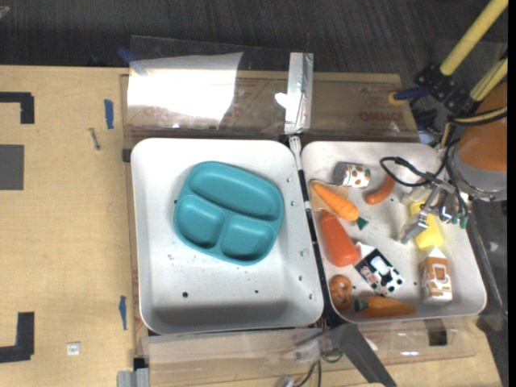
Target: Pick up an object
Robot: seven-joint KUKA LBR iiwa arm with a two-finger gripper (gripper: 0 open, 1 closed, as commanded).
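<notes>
Bins first: two shallow white plastic ones side by side at centre frame. Left white bin (153, 297) carries one teal plastic divided plate (228, 211) with three compartments, sitting in its upper middle.

Right white bin (476, 297) is the busy one. Count with me: one long orange toy carrot (336, 201) at upper left, one fat orange-red cylinder (339, 240) just below it, one small grey and white block (351, 175) near the top edge, one little reddish sausage shape (380, 190) just beside that block. Lower down, one black-and-white patterned piece (379, 271), one round orange-brown ball (340, 288) at the lower left corner, a second slimmer carrot (387, 305) lying along the bottom edge, and one white and orange carton (436, 276) at the lower right.

Grey arm with orange band (484, 147) comes in at the right edge, and its gripper (422, 224) is down in the bin's right side, over a yellow toy block (431, 235) (black cable looped just above it). Metal fingers are apart, one tip left of the block; I cannot tell whether they touch it.
</notes>
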